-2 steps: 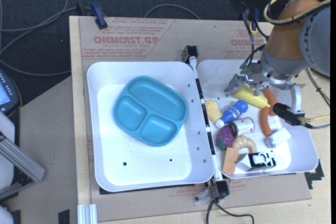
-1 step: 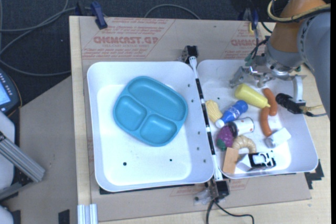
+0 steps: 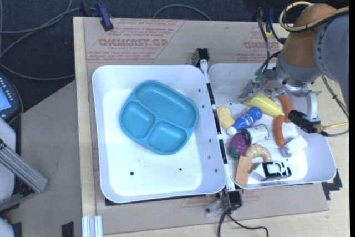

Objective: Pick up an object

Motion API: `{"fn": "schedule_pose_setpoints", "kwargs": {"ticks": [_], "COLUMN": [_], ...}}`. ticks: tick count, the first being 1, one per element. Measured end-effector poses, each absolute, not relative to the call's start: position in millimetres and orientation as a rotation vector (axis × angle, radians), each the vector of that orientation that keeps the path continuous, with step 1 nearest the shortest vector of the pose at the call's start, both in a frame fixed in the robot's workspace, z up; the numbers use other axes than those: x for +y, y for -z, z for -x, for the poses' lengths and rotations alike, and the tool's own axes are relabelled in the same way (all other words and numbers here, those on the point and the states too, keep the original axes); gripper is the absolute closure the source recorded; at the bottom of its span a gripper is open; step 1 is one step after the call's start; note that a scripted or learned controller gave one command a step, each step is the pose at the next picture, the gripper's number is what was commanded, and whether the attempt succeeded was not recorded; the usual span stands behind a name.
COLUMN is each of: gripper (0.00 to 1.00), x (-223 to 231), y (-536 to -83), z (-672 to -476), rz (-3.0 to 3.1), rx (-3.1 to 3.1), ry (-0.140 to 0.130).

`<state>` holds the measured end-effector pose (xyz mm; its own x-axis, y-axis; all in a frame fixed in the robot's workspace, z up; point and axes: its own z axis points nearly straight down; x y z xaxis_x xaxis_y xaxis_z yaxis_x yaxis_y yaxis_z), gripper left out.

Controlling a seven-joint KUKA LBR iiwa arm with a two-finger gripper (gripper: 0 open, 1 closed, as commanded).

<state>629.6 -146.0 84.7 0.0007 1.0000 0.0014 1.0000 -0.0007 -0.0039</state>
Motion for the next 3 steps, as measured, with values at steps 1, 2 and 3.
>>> {"fn": "schedule_pose_setpoints", "kwargs": {"ticks": [1,2,3], "gripper": [1.0,0.0,0.0], "x": [-147,-147,-129], "y": [-96,-95,-84], "z": [-631.9,-631.6,-590.7], "rz": [2.224,2.224,2.219], "rx": [-2.222,-2.221,-2.216], "ry": [0.002,0.001,-0.004]}}
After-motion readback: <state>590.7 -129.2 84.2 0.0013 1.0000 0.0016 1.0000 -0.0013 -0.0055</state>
